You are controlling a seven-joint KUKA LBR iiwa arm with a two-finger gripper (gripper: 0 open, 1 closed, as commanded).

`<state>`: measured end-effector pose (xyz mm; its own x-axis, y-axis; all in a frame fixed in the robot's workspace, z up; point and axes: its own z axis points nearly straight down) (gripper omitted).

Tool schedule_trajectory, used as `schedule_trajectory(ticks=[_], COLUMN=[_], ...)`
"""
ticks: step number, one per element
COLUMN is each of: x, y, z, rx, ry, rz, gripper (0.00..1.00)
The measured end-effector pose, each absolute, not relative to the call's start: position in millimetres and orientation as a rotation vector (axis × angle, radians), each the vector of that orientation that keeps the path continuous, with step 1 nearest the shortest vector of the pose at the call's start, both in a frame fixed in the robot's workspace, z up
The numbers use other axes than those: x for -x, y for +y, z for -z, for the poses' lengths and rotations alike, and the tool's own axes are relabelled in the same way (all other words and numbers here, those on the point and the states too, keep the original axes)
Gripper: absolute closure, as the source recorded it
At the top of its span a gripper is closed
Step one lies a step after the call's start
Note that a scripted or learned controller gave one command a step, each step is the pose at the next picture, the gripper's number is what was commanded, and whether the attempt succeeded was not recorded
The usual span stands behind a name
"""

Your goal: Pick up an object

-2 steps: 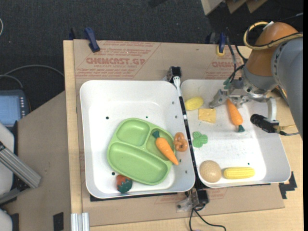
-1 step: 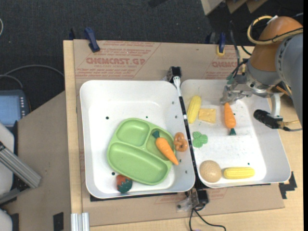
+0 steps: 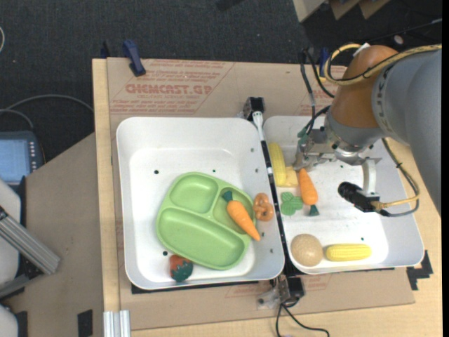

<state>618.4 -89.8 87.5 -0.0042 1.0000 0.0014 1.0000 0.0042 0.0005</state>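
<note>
My gripper (image 3: 306,159) hangs over the left part of the right bin (image 3: 400,244), pointing down. Just below it lies a small orange carrot (image 3: 306,187), its upper end right at the gripper's tip. A pale yellow corn cob (image 3: 278,163) lies to the gripper's left against the bin wall. A green leafy piece (image 3: 290,203) sits beside the carrot's lower end. Nearer the front lie a tan round potato (image 3: 306,249) and a second yellow corn cob (image 3: 347,252). Whether anything is held cannot be made out.
The left bin (image 3: 140,146) holds a green divided plate (image 3: 196,223) with a larger carrot (image 3: 242,217) across its right edge, a pretzel (image 3: 263,206) beside it and a strawberry (image 3: 179,267) at the front. A black connector (image 3: 358,196) with a yellow cable hangs right of the gripper.
</note>
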Motion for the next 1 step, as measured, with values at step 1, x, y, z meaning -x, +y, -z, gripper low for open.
schedule_trajectory(ticks=[1], x=[-625.2], y=[-43.6], z=[-206.4], rx=[2.221], ry=[-2.235], rz=[0.016], gripper=[1.0])
